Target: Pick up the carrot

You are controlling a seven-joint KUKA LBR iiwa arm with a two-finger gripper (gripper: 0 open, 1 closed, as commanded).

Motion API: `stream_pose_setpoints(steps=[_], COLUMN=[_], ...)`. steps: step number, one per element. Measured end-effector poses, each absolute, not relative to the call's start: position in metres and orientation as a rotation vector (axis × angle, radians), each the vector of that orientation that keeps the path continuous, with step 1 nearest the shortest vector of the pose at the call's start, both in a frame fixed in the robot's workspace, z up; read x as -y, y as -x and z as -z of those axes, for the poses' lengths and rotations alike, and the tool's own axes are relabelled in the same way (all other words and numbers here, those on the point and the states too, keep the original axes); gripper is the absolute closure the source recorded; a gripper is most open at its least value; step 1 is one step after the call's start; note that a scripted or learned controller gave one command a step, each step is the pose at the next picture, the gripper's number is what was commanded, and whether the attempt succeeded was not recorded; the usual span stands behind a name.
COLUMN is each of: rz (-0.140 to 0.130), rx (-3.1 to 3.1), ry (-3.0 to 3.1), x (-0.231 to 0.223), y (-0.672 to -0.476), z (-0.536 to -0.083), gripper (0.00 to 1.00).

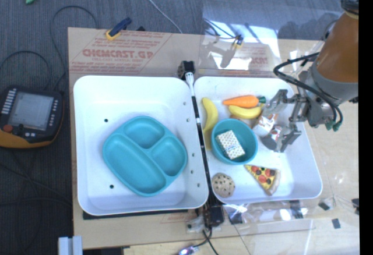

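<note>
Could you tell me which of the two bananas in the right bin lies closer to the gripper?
The short banana just under the carrot; the longer, curved banana lies farther from the gripper, beside the divider.

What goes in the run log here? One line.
carrot: right bin, beside banana | end effector: open, right of carrot | grasp: none

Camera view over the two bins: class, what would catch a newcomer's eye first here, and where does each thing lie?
The big blue divided plate lies alone in the left bin. The right bin is crowded: the orange carrot lies at its far edge touching a banana, with a blue bowl holding a small box just nearer. The gripper hangs open to the carrot's right, holding nothing.
</note>
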State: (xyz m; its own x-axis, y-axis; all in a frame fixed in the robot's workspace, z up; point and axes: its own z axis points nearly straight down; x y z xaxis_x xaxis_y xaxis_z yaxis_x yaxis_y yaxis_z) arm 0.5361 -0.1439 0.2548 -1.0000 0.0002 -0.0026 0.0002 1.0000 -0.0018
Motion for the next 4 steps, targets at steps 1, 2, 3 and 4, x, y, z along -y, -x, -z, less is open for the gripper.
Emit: stream_pose_setpoints(steps=[1, 2, 3, 4], rz=[0.005, 0.010, 0.009, -0.012], rx=[-3.131, -3.131, -3.132, -3.097], ry=[-0.058, -0.056, -0.056, -0.487], x=[0.139, 0.138, 0.137, 0.192], y=[-0.631, -0.632, -0.631, -0.630], z=[-0.099, -0.108, -0.107, -0.091], gripper=[0.00, 1.00, 0.00, 0.00])
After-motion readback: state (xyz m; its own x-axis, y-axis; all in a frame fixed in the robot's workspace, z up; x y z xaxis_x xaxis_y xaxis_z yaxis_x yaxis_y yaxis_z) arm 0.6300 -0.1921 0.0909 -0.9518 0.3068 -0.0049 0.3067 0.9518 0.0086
